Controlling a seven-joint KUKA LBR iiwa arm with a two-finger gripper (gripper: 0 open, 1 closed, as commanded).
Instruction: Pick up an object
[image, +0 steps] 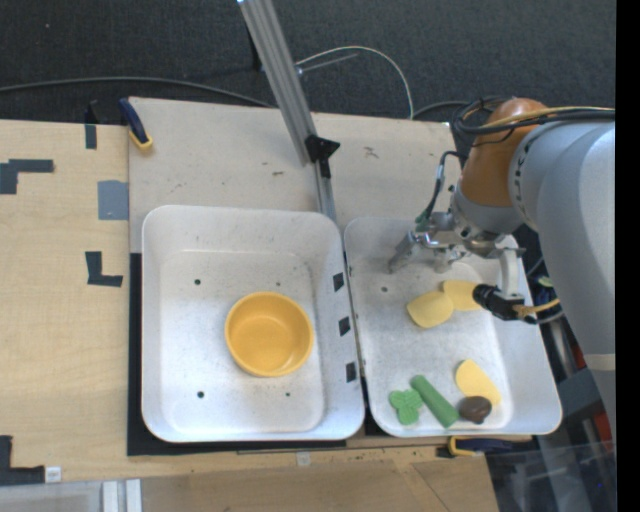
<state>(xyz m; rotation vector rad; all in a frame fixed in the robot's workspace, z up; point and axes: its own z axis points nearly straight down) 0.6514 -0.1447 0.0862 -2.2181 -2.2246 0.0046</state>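
Note:
My gripper (428, 254) hangs over the far part of the right bin (375, 330), fingers spread and nothing between them. Just in front of it lie two pale yellow pieces (432, 310) touching each other. Near the bin's front edge sit a yellow oval piece (477, 380), a green stick (433, 398), a green clover-shaped piece (405, 404) and a small brown lump (474, 408). A yellow bowl (268, 333) stands upright in the left bin (170, 300).
A grey metal pole (290, 90) slants down from the top to the wall between the bins. The arm's grey body (570, 220) and its cables cover the right bin's right side. Bare bench (60, 250) lies to the left.

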